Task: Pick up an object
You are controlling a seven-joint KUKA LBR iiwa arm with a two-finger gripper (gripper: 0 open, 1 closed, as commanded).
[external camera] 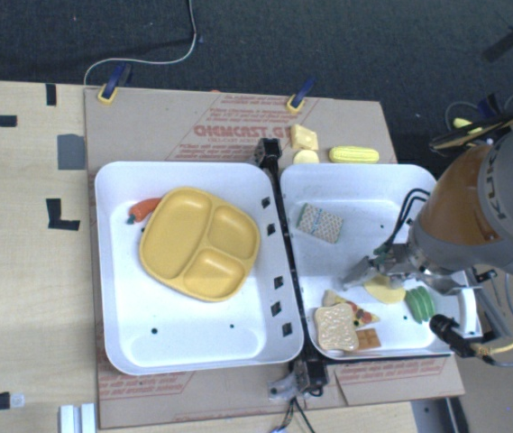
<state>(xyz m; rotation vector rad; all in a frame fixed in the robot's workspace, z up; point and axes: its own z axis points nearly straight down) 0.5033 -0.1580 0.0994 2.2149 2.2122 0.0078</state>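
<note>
The grey arm with its orange band (459, 201) reaches in over the right-hand shallow white bin (364, 188), and its tool (375, 271) hangs low above the bin floor, metal fingers pointing toward the divider between the bins. Whether the tool is released or clenched I cannot tell; the fingers blur together at this angle, and nothing is plainly seen between them. Just beside the tool, toward the arm, lies a pale yellow rounded piece (385, 290), possibly touching it. Next to that sits a green ridged toy vegetable (419, 304). Nearer the front wall of the same bin lie a speckled tan cracker-shaped slab (335, 328), a small orange-brown square (368, 338) and a small wedge with red dots (357, 312). Toward the back of this bin lies a grey mesh square (319, 223). The left-hand white bin (121, 332) holds a yellow divided plastic plate (200, 243) with an orange carrot-like piece (144, 208) beside its far edge. Behind the right bin, on the cardboard-covered counter (229, 124), rest a yellow corn cob toy (353, 155) and a pale yellow block (304, 137).
</note>
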